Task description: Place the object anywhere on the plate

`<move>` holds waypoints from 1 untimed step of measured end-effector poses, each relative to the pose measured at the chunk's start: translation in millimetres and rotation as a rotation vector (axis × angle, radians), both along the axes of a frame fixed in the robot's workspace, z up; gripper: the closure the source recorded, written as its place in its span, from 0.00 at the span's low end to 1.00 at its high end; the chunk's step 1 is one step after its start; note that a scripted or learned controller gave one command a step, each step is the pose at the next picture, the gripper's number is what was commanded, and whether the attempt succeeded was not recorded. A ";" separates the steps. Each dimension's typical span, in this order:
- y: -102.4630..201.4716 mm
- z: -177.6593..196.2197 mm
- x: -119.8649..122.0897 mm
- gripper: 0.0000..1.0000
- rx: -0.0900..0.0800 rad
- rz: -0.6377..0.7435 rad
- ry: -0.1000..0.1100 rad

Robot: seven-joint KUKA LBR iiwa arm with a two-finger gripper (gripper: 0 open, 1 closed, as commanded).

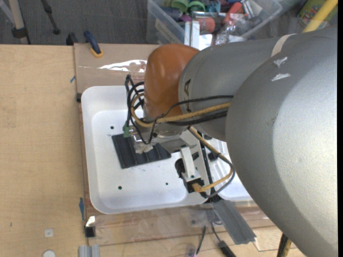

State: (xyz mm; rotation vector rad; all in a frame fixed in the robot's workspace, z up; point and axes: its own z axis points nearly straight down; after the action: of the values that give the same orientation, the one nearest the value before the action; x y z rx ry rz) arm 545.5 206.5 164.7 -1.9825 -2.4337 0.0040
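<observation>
The arm's gripper (143, 143) hangs low over a dark flat plate (131, 151) in the left bin (102, 186), presumably for placing; I cannot tell the jaws' state.

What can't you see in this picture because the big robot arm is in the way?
- Gripper: the wrist hides its fingers, so open or shut is unclear.
- Dark flat plate: the gripper covers part of its top.
- Right bin: the arm hides most of it.
- The object to place: none can be made out near the gripper.
- Toy tub: cut off by the top edge.
</observation>
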 end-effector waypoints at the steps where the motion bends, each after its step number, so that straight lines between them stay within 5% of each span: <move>1: 8.9 -70.7 -47.0 1.00 0.003 -0.075 -0.007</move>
State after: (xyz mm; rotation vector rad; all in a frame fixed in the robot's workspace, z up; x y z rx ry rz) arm 498.5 215.5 94.0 -2.0746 -2.3598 -0.0062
